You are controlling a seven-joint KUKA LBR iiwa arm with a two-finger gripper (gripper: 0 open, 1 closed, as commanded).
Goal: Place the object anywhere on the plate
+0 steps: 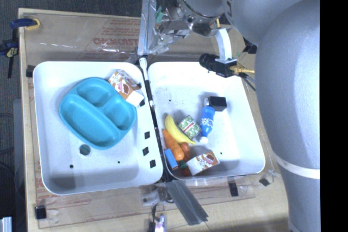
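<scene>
A: How much open room do the bins offer?

B: The left bin (54, 171) has bare floor along its lower part; the blue plate (98, 111) fills its upper middle. The right bin (239, 117) is bare across its upper half, with things crowded against its lower left wall.

A: Where is the gripper (163, 35)?

B: At upper centre of the frame, above the far rims where the two bins meet. Whether it is clenched or released, I cannot tell.

A: And the task's thing?

B: A small carton (125, 85) leans on the plate's upper right edge, below and left of the gripper, apart from it. A banana (175, 130), blue bottle (207, 118) and another carton (203, 162) lie in the right bin.
</scene>
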